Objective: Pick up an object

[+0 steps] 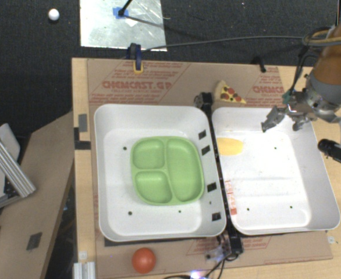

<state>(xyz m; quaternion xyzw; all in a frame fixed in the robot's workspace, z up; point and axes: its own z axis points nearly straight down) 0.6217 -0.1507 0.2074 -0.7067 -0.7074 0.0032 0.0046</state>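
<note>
My gripper (284,120), fingers spread and holding nothing, hovers at the upper right over the right bin (287,214); a yellow object (230,147) lies near that bin's left wall

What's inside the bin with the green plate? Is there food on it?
In the left bin there is just the green plate with three sections, and none of them hold food. Whatever might be under the plate is covered. The yellow thing lies in the right bin.
</note>
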